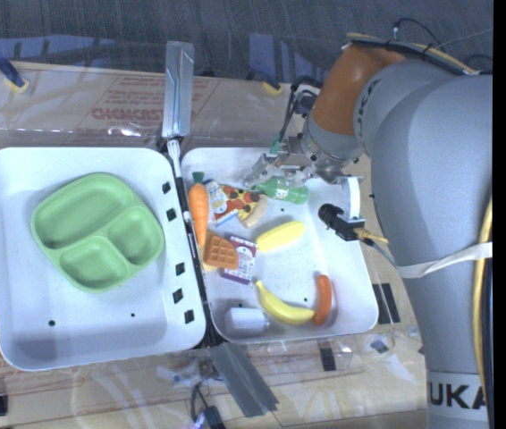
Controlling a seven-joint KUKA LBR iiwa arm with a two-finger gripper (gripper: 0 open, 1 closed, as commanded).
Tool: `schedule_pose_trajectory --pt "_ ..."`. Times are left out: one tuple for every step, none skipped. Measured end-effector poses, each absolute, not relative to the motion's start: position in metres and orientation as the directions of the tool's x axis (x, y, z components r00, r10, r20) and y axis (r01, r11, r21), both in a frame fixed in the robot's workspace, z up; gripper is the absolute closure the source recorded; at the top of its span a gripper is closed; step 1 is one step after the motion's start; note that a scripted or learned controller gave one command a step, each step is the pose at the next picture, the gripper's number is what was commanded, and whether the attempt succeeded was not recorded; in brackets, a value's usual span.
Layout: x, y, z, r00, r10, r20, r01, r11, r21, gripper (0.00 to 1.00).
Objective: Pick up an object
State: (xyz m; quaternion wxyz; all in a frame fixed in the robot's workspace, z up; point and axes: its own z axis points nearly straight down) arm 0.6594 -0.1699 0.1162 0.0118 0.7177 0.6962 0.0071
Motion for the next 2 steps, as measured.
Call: schedule_pose_trajectory --pt "0.656 -0.187 0.099 -0.099 0.995 -0.004 0.995 0.099 0.011 0.00" --pt "0.657 -0.185 0.110 -0.106 0.994 -0.004 0.994 0.106 0.013 1.00"
